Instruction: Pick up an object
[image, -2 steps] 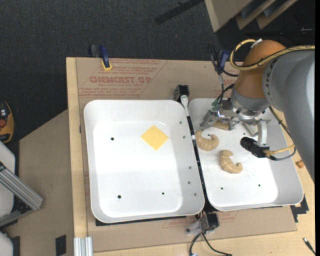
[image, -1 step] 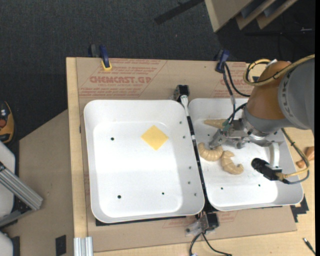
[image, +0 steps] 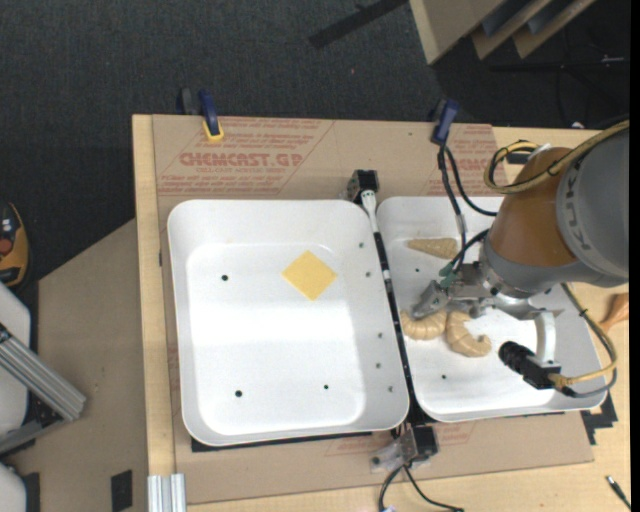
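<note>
The gripper (image: 443, 297) hangs low in the right bin (image: 480, 400), just above two croissant-shaped pieces (image: 448, 330); its state cannot be told.

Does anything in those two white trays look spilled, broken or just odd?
Nothing looks spilled or broken. A flat yellow square tile lies alone in the left white bin. In the right white bin, three tan croissant-shaped pieces lie scattered, apparently loose stock. The gripper hangs among them.

Glossy white plastic bins (image: 200, 300) on matt brown cardboard-like board (image: 300, 150), arm (image: 600, 210) smooth grey
</note>
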